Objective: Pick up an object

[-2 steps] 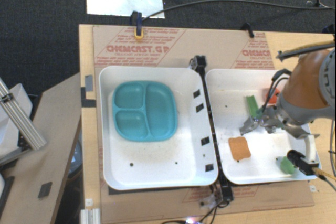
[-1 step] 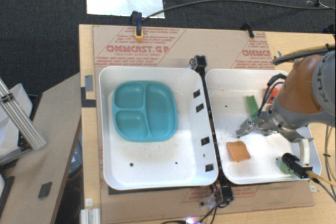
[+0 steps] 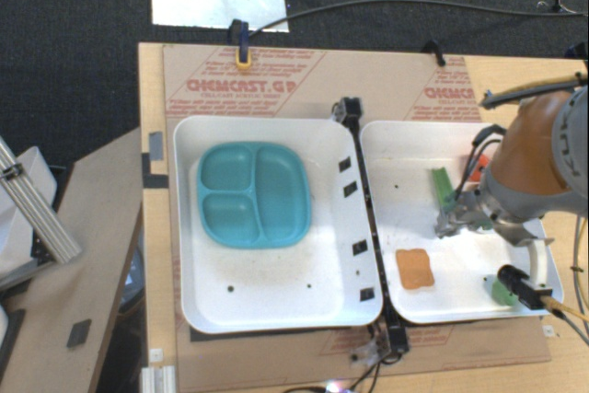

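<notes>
You are seeing the tool (image 3: 449, 225) hanging low in the right bin (image 3: 405, 152), beside a green strip (image 3: 443, 184); its opening cannot be told. An orange block (image 3: 415, 270) is lying nearby, apart from it.

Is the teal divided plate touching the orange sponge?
Apart. The camera view shows the teal plate in the left bin and the orange sponge in the right bin, the bins' rims between them.

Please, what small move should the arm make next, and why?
Probably shift the end effector toward the orange sponge and lower it. It sits in the right bin beside a green stick, and the sponge lies apart with nothing touching it.
</notes>
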Controlling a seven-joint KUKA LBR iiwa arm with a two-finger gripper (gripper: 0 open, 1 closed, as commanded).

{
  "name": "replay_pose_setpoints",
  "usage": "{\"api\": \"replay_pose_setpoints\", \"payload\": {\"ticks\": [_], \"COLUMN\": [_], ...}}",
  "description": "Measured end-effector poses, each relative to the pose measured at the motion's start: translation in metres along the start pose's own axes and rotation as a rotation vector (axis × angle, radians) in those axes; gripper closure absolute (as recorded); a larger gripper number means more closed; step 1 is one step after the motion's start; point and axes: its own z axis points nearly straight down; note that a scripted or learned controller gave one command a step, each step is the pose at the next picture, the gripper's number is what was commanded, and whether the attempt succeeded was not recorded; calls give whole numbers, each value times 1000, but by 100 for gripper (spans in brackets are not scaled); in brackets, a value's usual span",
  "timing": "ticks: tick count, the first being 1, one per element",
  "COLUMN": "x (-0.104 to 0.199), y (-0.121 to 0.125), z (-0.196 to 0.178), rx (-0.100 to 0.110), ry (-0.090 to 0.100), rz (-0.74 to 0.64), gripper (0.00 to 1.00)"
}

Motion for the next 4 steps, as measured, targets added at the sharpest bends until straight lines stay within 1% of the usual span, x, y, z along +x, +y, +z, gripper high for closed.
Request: {"api": "replay_pose_setpoints", "payload": {"ticks": [1,2,3,4], "x": [0,-1,-1,50], "y": [-5,-2,0,16], "z": [-46,-89,-110,-103], "rx": [-2,-3,-1,1], "ry": [-1,-1,-1,2], "rz": [-1,-3,-4,-9], "gripper": [100,100,100,100]}}
